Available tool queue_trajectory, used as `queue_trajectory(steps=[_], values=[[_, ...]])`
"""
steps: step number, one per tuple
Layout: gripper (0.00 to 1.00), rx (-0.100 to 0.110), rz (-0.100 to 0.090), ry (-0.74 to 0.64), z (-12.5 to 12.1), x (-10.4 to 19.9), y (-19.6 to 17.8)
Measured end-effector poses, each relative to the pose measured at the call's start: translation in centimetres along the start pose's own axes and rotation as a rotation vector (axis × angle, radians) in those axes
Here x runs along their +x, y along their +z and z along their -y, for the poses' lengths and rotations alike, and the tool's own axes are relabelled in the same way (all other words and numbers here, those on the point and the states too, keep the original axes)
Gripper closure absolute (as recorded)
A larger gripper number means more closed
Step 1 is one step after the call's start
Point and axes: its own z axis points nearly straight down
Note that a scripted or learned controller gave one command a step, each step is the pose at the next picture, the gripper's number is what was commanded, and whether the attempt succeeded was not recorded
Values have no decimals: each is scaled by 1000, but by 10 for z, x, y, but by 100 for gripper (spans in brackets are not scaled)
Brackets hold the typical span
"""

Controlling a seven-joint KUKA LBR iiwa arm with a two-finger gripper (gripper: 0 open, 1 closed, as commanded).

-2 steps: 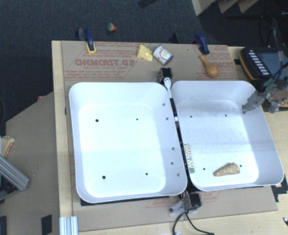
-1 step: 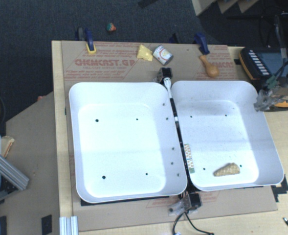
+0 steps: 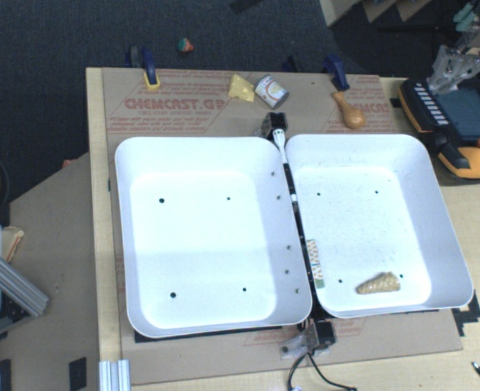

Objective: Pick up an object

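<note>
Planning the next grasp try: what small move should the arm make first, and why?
Probably bring the hand over the right bin and down toward its near edge. A tan, lumpy object lies there, apart from the walls, and it looks like the likeliest pick. The other small items sit on the board behind the bins.

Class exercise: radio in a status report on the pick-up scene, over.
Tan lumpy object lies in right bin, near front wall. Nothing touching or covering it. Yellow piece and small box sit on board behind bins.
</note>
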Motion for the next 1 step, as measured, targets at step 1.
queue_trajectory(steps=[1], values=[[100,33,-6,8,-7,14,119]])
